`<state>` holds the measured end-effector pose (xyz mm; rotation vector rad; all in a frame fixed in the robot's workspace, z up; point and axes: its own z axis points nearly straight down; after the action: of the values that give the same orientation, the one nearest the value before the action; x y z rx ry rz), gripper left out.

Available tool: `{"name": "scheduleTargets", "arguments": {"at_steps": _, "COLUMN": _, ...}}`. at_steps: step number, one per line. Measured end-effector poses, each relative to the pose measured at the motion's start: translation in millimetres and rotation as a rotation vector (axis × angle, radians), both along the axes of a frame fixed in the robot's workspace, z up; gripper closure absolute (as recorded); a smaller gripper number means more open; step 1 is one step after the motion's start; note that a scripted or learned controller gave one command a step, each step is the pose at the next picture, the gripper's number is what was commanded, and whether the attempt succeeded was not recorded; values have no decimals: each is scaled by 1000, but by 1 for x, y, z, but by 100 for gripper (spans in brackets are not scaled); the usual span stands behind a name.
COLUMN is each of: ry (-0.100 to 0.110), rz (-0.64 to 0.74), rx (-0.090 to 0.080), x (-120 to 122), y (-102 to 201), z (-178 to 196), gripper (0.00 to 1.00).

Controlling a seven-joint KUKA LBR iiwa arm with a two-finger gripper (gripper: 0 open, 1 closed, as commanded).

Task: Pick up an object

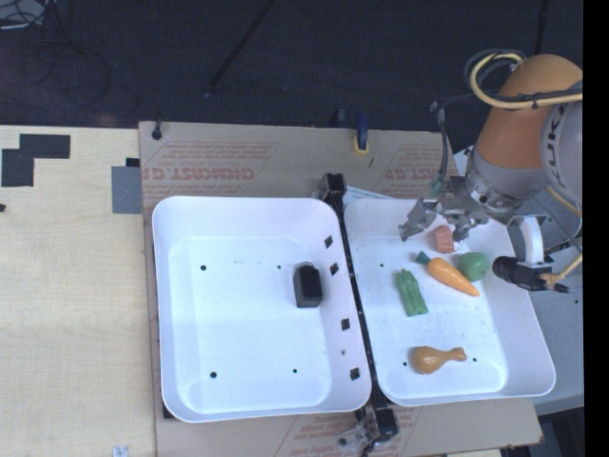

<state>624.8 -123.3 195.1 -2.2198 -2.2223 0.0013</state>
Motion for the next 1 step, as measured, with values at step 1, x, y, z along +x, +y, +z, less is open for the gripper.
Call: {"name": "scheduleTargets", "arguments": {"at_steps": 1, "ry": 18, "rz": -2, "rx": 6, "x": -86, "y": 41, "z": -88, "gripper": 0}}
